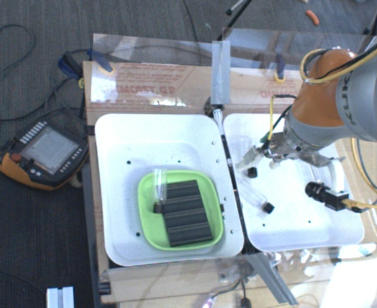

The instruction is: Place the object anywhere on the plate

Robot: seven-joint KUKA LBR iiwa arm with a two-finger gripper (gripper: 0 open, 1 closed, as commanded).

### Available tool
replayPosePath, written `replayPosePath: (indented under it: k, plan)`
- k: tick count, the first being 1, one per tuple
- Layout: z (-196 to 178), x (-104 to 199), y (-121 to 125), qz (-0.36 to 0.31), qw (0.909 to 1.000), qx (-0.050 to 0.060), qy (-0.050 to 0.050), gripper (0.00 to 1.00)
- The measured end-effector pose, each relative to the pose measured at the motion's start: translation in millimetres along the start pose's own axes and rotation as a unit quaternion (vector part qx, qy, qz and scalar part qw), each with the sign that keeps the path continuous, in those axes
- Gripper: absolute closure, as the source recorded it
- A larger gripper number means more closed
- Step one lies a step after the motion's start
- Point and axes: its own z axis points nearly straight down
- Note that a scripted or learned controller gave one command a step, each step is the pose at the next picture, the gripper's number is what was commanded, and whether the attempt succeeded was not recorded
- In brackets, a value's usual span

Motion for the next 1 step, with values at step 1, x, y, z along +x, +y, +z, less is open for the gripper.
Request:
replayPosePath:
  k: [1]
  plan:
    - [-15.3, -48.6, 4.4, 0.033, 0.9995, -0.001, 0.0, 0.0]
